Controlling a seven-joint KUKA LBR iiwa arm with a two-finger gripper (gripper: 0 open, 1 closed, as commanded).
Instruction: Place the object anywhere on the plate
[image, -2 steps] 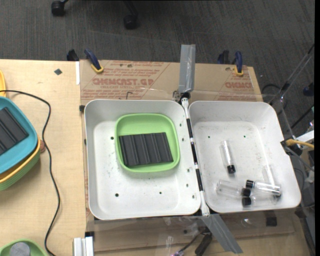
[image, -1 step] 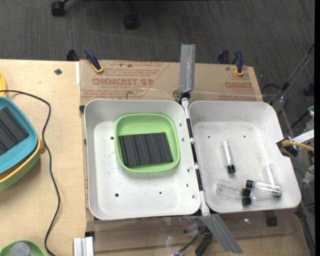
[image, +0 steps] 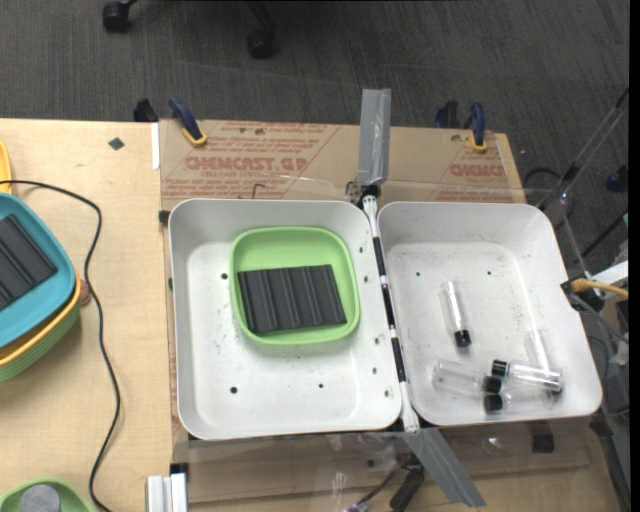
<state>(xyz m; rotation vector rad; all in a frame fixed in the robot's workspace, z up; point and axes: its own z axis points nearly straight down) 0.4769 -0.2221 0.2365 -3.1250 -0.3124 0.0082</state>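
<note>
Currently: nothing on the plate yet, vials all in the right bin

At far left, a stack of teal and yellow-green trays (image: 30, 290) and a black cable (image: 100, 330) sit on the bench, off the work area and irrelevant to the pick.

The left bin (image: 200, 330) holds the green plate (image: 292, 238), set toward the back and roughly centred, so there's a wide drop target. A dark ribbed mat (image: 292, 298) covers most of the plate floor, probably to stop round parts rolling off.

Both bins rest on a cardboard sheet (image: 300, 160), pinned at the back by two clamps (image: 187, 120) so the bins don't shift. A grey tape strip (image: 374, 140) runs down to the seam between them.

The right bin (image: 500, 270) has the task objects, clear vials with black caps. One vial (image: 455, 313) lies alone mid-bin, cap toward the camera, well apart from the rest, so I judge it the easiest pick. A cluster of vials (image: 500, 380) lies near the front wall, some touching or crossing. I can't count them exactly, because clear on white blurs together.

I cannot tell the gripper state from this view.

My read is that the task is at its start and the pick isn't done yet. The risk is that the vials roll or slip.
</note>
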